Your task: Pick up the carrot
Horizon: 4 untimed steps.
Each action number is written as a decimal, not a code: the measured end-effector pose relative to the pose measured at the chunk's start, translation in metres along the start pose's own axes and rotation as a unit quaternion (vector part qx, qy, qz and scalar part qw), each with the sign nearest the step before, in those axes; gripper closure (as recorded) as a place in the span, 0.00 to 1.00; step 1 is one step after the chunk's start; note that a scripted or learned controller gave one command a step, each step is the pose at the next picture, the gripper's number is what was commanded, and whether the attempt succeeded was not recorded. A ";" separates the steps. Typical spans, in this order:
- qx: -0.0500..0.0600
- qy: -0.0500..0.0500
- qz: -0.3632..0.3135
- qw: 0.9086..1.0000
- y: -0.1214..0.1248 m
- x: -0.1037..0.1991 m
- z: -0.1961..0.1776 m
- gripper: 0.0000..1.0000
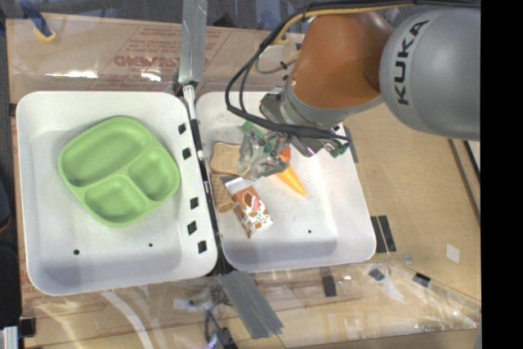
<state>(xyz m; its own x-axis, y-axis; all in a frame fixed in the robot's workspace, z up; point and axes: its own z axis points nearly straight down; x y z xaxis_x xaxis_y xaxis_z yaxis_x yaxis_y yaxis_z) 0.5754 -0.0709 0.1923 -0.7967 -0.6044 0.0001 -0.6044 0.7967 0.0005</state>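
Bright, even overhead light; glare whitens the right bin (347, 200), the plastic sheet (425, 298) gleams, and the picture is slightly soft.

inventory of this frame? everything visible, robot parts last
bins: 2, white, side by side on the bench
divided plate: 1, green, three compartments, in the left bin
carrot: 1, orange, right bin, just below the gripper, tip pointing lower right
bread slice: 1, tan, right bin near its left wall
small carton: 1, white and brown print, right bin, below the bread
cracker-like piece: 1, brown, right bin, beside the carton
arm: 1, grey with orange band, reaching in from the right
gripper: 1, over the right bin, by the carrot's top end
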 end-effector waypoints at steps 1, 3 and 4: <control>0.001 -0.001 -0.161 0.987 0.016 -0.050 0.000 1.00; 0.000 -0.002 -0.350 0.937 0.160 -0.071 0.000 1.00; 0.001 -0.003 -0.352 0.936 0.161 -0.073 -0.010 1.00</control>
<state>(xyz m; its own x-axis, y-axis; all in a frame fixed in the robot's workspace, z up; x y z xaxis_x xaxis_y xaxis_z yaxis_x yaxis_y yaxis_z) 0.5363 0.1016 0.2024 -0.2012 -0.9795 -0.0044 -0.9795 0.2013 -0.0035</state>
